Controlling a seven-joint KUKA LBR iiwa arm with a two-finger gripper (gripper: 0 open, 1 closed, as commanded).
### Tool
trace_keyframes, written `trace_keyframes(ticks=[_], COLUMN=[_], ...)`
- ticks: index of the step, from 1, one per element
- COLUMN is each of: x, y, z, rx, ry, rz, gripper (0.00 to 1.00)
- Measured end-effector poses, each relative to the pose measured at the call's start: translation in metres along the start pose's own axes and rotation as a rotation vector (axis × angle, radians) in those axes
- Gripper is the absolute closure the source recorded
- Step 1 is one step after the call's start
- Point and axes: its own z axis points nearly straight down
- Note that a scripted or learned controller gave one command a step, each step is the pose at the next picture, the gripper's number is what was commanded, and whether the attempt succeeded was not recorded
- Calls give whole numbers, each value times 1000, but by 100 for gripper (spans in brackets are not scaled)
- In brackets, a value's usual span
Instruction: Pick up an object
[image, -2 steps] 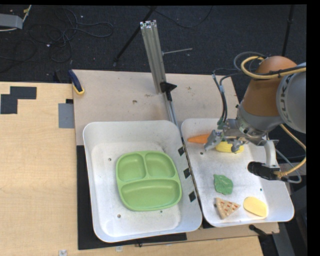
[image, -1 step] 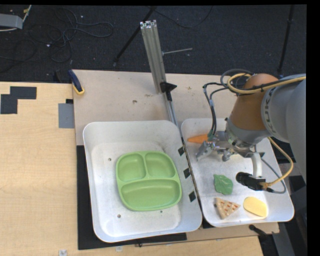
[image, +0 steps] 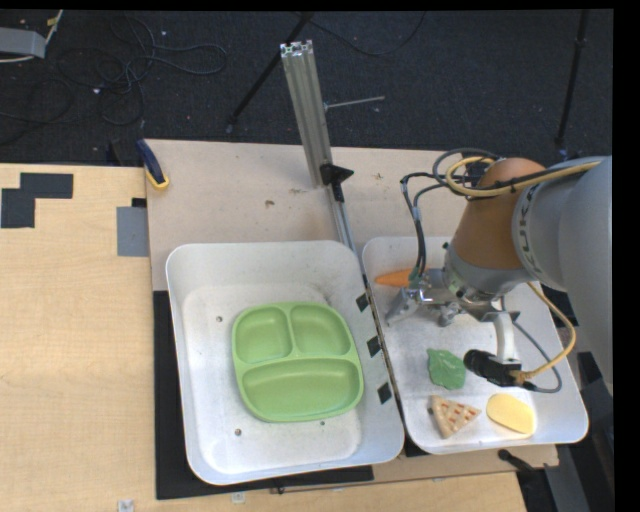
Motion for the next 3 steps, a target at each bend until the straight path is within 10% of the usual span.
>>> trace_keyframes(ticks=[1,3], x=[0,-11], y=[2,9], z=[-12,-123], rx=[-6,-3], ry=[1,-2], rz=[3,-1], gripper=[100,100])
